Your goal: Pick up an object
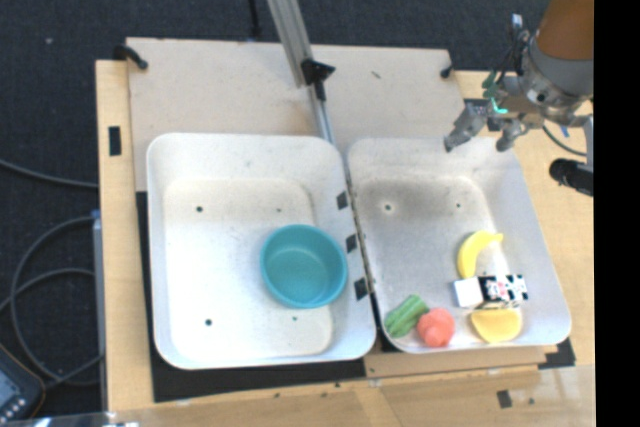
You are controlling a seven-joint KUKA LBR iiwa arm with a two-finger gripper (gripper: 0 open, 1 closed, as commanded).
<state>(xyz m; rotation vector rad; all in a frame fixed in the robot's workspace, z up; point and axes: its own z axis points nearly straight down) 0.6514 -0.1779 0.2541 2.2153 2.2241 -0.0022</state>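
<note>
The pincer [482, 133] is hanging spread and gripping nothing above the far rim of the right bin [420, 205], well apart from the banana [476, 251], red ball [435, 327] and green piece [404, 314] lying untouched at its near end, so the pick is seemingly just beginning.

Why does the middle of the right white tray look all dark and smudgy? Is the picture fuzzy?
In the camera view, the right bin has a grey smudge across its floor, either a soft shadow or dirt, I cannot tell which. The same view is a bit blurry overall: the gripper looks soft-edged, and the small white box has print too fuzzy to read. The blue bowl shows no bright glare.
</note>
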